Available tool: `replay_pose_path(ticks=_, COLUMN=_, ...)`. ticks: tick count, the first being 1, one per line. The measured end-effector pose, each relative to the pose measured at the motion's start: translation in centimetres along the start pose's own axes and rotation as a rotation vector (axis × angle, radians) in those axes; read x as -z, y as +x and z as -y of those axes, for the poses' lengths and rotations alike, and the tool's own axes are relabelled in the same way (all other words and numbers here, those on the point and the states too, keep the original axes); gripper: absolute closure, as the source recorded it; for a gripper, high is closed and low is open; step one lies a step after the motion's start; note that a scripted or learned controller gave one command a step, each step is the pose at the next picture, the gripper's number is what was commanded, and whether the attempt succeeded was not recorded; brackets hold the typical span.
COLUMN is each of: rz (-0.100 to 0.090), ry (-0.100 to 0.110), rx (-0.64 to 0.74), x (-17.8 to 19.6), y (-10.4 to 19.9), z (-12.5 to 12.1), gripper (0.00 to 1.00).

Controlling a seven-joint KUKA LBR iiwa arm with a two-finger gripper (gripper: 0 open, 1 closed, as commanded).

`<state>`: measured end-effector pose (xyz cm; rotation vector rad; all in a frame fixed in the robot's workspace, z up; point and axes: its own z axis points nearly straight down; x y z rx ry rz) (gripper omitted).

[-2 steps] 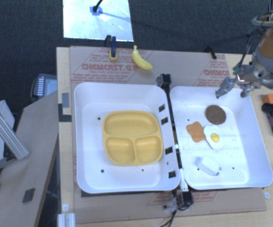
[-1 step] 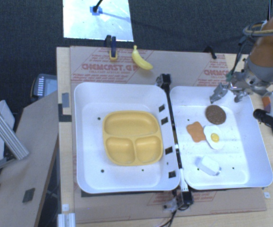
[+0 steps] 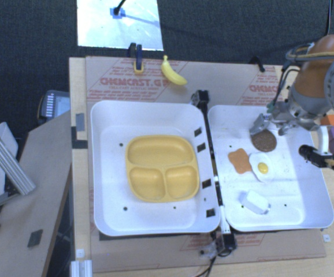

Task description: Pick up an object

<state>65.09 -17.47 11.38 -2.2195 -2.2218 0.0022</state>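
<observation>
In the right bin (image 3: 305, 212) lie a round brown patty (image 3: 264, 142), an orange flat piece (image 3: 240, 160), a fried egg (image 3: 262, 168) and a small white block (image 3: 255, 202). My gripper (image 3: 263, 124) hangs at the back of the right bin, just above the far edge of the brown patty, with the grey and orange arm (image 3: 320, 74) behind it. I see nothing held in it.
The left bin (image 3: 106, 154) holds a yellow divided plate (image 3: 160, 167). A yellow banana (image 3: 173, 73) lies on the board behind the bins, beside a yellow and black clamp (image 3: 137, 59). A black divider (image 3: 208, 154) runs between the bins.
</observation>
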Motion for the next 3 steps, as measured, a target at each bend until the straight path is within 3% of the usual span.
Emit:
replay_pose_path(ticks=1, rz=0.001, ry=-0.005, rx=0.000, x=1.4, y=0.0, z=-0.1, gripper=1.00)
replay_pose_path(ticks=3, rz=0.003, ry=-0.011, rx=0.004, x=11.8, y=-0.3, z=-1.6, gripper=1.00)
